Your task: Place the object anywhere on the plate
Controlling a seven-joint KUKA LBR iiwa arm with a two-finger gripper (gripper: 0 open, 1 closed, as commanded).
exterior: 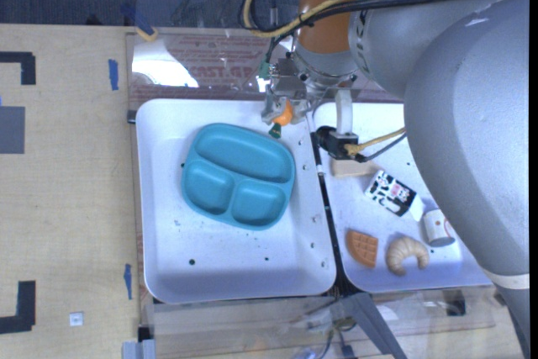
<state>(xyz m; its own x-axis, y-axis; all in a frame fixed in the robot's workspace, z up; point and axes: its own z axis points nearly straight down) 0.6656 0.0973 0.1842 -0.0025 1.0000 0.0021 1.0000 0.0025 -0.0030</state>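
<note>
A blue plate (pixel 238 175) with three compartments lies in the left white bin (pixel 160 206), toward its back. My gripper (pixel 283 112) hangs at the bin's far edge, just beyond the plate's back right corner. A small orange object (pixel 286 117) with a green tip shows between its fingers, held above the bin floor and not over the plate. The grey arm and its orange band cover the upper right of the camera view.
The right bin (pixel 361 210) holds a tan block (pixel 351 168), a black-and-white pack (pixel 392 192), a white cup (pixel 435 227), a waffle piece (pixel 363 247) and a croissant (pixel 407 253). A ridge divides the two bins.
</note>
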